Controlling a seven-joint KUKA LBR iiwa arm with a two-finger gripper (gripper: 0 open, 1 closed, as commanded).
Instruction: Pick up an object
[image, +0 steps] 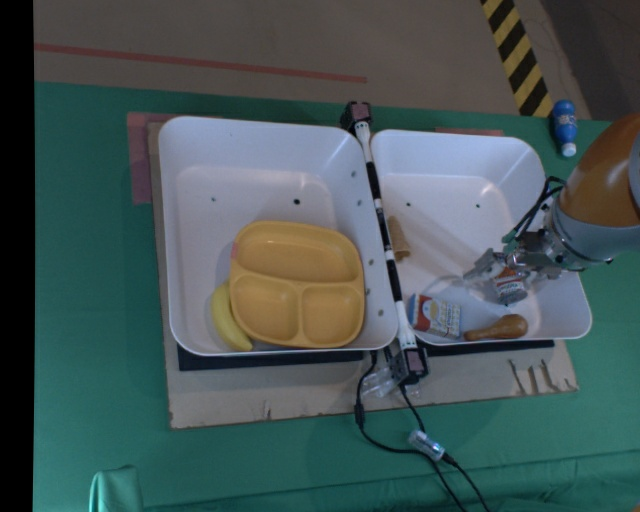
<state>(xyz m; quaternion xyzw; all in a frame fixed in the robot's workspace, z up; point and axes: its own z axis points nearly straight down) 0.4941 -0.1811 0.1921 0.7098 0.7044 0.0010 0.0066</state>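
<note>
Seen from above, gripper (505, 278) low in the right bin (450, 160), finger state impossible to tell, poised over a small red-and-white object (510, 288) (identity unclear); best lowered straight, clear of the brown drumstick-shaped toy (497, 328) and carton (435, 314).

A single fixed view is provided, taken from above the bench and angled down at a slant. Both white bins are framed whole: left bin (190, 200), right bin (460, 165). The green bench cover (90, 300) is seen around them, with floor and hazard striping (518, 50) at the top. The arm (600, 195) is seen entering from the right. Standoff appears moderate.
</note>
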